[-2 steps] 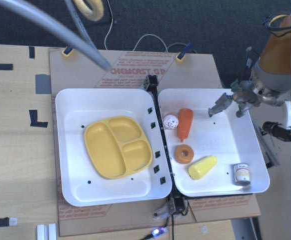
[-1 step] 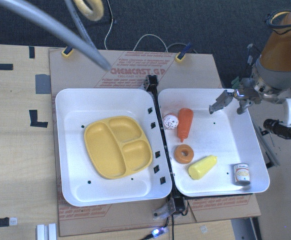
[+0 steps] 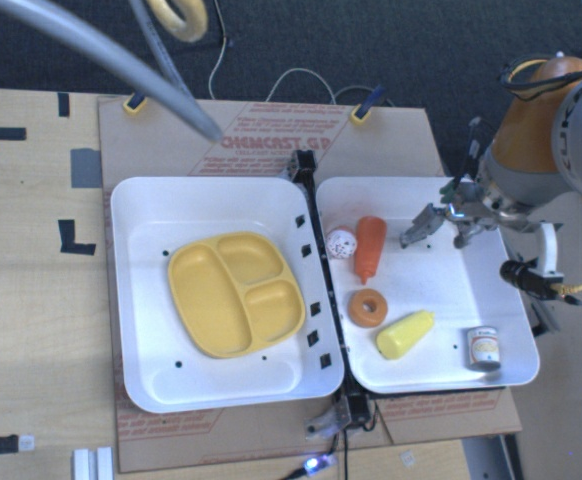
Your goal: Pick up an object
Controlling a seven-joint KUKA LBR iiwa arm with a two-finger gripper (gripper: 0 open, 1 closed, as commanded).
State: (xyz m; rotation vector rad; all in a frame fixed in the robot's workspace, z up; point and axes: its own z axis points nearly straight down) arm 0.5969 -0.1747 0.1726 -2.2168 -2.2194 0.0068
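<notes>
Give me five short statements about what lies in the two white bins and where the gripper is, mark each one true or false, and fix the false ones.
1. The yellow three-compartment plastic plate lies in the left white bin. True.
2. The orange toy carrot lies in the same bin as that plate. False: it lies in the right white bin.
3. The orange ring-shaped doughnut lies beside the yellow corn-shaped toy. True.
4. The two-finger gripper has the small silver tin can between its fingers. False: the can stands apart, near the bin's front right corner.
5. The small white speckled ball lies next to the carrot. True.
</notes>
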